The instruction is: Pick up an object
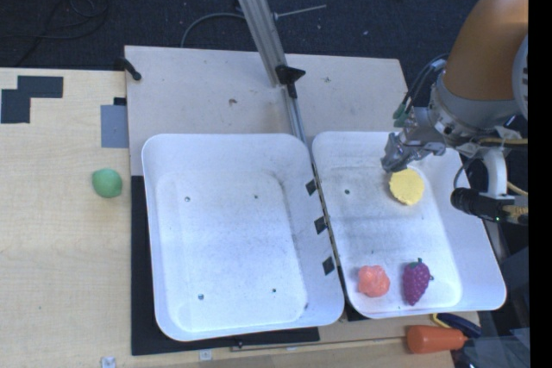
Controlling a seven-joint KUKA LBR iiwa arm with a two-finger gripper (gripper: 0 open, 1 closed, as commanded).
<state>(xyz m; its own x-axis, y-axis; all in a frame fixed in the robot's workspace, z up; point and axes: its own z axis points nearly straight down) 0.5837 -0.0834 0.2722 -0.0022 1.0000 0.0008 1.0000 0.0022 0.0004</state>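
Note:
In the right bin [483, 289] lie a yellow round object [407, 187], an orange-pink lumpy object [373, 281] and a purple grape-like bunch [416, 281]. My gripper [398, 158] hangs over the right bin's upper part, just above and to the left of the yellow object, at its top edge. The grey arm with its orange band reaches in from the right.
The left bin [172, 306] sits beside the right one, joined by black clips. A green ball [107, 183] rests on the wooden bench to the left. An orange item [436, 339] lies below the right bin. A metal rail [263, 21] slants above the bins.

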